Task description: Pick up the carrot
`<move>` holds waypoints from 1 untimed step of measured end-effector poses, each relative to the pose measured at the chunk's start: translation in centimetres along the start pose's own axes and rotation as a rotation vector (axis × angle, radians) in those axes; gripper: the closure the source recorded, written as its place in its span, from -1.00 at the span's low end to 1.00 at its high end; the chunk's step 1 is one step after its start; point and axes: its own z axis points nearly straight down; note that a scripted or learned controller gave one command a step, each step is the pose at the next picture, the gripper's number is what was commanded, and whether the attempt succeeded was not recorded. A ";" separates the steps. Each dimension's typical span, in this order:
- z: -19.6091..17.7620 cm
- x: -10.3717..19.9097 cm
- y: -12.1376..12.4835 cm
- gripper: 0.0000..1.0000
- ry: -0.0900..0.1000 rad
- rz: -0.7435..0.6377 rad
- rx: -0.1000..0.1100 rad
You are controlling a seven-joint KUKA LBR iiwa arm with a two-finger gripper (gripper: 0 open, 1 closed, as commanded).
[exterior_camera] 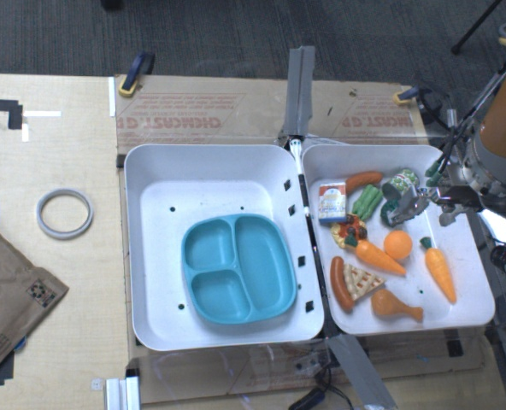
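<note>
We see two white bins side by side on the bench [56,143]. The left bin [150,254] holds a blue plate [238,267] with three compartments. The right bin [471,310] holds toy food.

There are two carrots. One carrot [439,270] lies by itself toward the right wall of the right bin, green top pointing far, tip pointing near. A second carrot [379,257] lies nearer the middle, slanted, with an orange [397,244] touching its far side.

The end effector [411,205] hovers over the far part of the right bin, beside a green leafy item [403,180], well apart from the first carrot. We cannot tell how it is set, and we see nothing gripped in it.

Other items in the right bin: a sausage [362,180], a green pepper [367,202], a small carton [332,203], a pizza slice [361,278], a hot dog [339,283] and a drumstick [392,306]. A tape ring [65,213] lies on the bench at left.
</note>
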 end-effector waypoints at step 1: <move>7.5 -2.4 1.9 -1.00 0.001 -0.012 0.000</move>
